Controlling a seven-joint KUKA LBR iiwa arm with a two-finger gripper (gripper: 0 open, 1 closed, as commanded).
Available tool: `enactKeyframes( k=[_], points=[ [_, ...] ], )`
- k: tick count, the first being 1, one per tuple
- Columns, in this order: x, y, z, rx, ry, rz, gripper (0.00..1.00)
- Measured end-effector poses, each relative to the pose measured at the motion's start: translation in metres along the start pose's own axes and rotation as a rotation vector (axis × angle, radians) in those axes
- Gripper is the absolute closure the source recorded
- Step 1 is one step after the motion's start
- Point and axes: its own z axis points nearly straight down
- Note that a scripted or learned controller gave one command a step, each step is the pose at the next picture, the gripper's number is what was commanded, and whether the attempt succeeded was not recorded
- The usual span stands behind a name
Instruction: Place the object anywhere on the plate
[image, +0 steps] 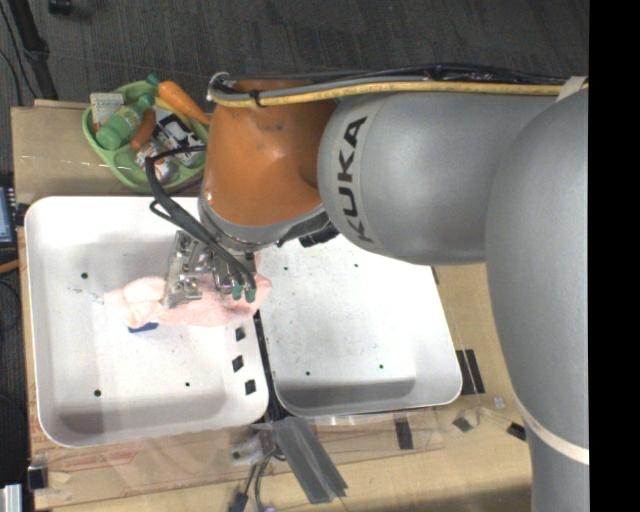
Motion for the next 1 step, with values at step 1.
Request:
enactKeyframes(
  k=[1],
  points=[
    [-0.0002, -0.0002, -0.0002, 0.000, 0.000, 0.000, 0.00]
  ],
)
